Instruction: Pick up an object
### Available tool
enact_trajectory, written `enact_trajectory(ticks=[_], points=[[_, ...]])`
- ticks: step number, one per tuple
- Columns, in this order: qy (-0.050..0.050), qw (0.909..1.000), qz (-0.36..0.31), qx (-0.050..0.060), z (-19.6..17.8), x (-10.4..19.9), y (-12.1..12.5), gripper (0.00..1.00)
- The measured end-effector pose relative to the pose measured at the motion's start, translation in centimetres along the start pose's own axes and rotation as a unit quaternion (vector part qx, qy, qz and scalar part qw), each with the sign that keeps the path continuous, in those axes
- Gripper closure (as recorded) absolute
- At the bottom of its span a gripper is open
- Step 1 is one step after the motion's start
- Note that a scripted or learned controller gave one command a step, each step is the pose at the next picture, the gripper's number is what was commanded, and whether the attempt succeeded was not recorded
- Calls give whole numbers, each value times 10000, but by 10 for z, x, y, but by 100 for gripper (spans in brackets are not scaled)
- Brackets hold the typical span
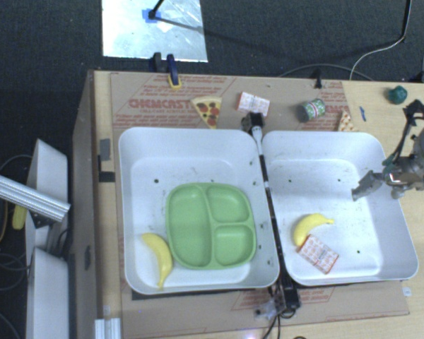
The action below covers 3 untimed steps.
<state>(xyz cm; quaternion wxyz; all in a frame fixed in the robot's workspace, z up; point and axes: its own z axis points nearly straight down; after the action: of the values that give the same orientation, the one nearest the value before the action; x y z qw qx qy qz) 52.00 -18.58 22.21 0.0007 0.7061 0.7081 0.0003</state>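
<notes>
In the right bin (381,260), near its front left, lies a yellow banana (310,227) with a small red-and-white packet (318,253) just in front of it. My gripper (363,186) hangs over the right side of this bin, up and to the right of the banana and apart from it. Nothing shows in the gripper. The left bin (148,161) bears a green divided plate (212,225), and a second banana (159,257) lies at the plate's front left.
On the bench behind the bins lie a toy pizza slice (207,110), a small packet (253,103), a little can (312,109), a cracker (345,121) and a teal ball (398,94). A black divider (266,182) runs between the bins.
</notes>
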Motion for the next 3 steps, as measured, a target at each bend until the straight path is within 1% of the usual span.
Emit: enact_trajectory(ticks=[1, 2, 3], points=[[9, 10000, -5, 14, 73, 65, 10, 0], [5, 10000, 11, 7, 138, 100, -22, 0], [9, 10000, 11, -5, 127, 100, -21, 100]])
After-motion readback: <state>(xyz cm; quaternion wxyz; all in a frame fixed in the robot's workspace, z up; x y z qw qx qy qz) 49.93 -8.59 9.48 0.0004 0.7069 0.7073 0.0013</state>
